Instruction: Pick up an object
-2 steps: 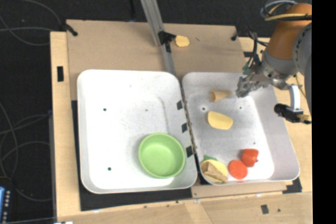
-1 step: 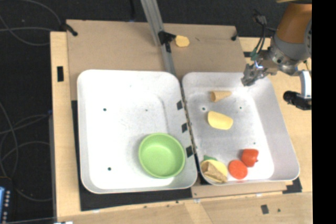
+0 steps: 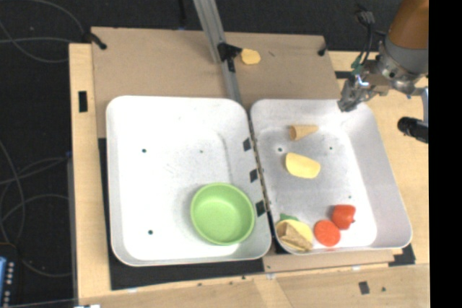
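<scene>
— Yellow lump (image 3: pixel 302 166): where do we find it?
— Mid right bin (image 3: pixel 375 148), lying loose, with a small cone (image 3: pixel 303 131) just above it and a red pepper (image 3: pixel 343 216), an orange ball (image 3: pixel 327 233) and a tan wedge (image 3: pixel 294 234) near the front edge.
— And our gripper (image 3: pixel 348 103)?
— Over the bin's far right corner, carrying nothing we can see.
— Around that?
— A green bowl (image 3: pixel 222 213) in the left bin (image 3: pixel 144 133), a tan bench (image 3: pixel 159 61), dark floor with cables beyond.
</scene>
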